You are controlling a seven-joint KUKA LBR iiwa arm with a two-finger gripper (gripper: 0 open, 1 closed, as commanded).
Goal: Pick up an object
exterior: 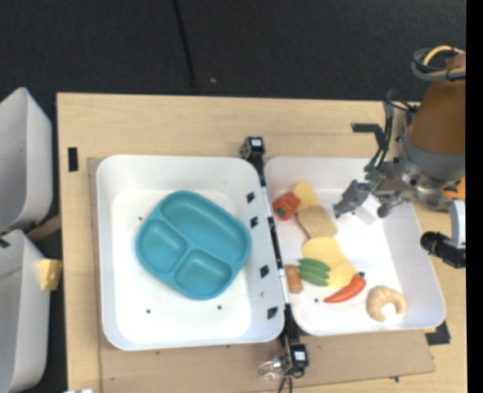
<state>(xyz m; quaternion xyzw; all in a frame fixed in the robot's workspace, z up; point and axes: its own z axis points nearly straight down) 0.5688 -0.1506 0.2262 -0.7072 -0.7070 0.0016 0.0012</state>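
The right white bin (413, 252) holds several toy foods: a red tomato (286, 205), a small yellow piece (305, 192), a tan bread slice (313, 221), a larger yellow piece (325, 252), a green vegetable (313, 270), a short orange piece (294, 279), a red chili (345, 289) and a beige croissant (386, 301). My gripper (366, 205) hangs over the upper middle of this bin, to the right of the bread slice and apart from it. Its fingers (345, 202) are spread open with bare bin floor between them.
The left white bin (119, 301) holds a blue divided plate (194, 244). A black-clipped divider (268, 228) joins the two bins. The arm's grey body with its orange band (440, 129) stands over the right bin's upper right corner.
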